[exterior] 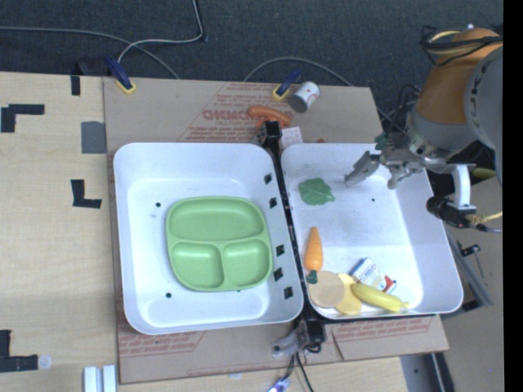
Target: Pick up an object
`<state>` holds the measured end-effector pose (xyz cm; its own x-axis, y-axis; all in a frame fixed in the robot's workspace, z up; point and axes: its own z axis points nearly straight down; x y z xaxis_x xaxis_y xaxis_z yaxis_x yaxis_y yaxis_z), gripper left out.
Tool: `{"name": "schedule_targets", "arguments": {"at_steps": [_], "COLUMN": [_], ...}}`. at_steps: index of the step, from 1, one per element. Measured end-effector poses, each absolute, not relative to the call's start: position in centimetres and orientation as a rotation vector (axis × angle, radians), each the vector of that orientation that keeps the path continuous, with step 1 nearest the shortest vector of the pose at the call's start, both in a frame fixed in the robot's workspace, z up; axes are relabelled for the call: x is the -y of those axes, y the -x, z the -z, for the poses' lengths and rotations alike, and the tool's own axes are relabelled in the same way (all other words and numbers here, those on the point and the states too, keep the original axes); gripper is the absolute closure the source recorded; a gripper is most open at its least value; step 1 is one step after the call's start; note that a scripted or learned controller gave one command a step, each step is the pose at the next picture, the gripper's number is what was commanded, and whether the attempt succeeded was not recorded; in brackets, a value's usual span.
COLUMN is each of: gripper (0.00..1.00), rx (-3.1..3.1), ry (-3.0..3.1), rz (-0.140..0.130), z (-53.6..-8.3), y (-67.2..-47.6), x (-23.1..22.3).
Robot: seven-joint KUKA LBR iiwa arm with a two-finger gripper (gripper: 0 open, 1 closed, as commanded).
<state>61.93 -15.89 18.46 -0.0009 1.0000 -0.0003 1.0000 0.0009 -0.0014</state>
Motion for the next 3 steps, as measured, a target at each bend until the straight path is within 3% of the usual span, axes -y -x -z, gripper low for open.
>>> {"name": "schedule_targets", "arguments": {"at_steps": [1,2,3], "gripper": [0.00,0.00,0.00], "rx": [2.222,2.220,2.224], "ry": [2.218,2.219,2.220], "rz": [-0.002,-0.003,0.001], "z": [-13.7,-10.8,-18.5], "y": [-60.2,-57.4,-63.9], "x": [10.8,9.4,5.4]}}
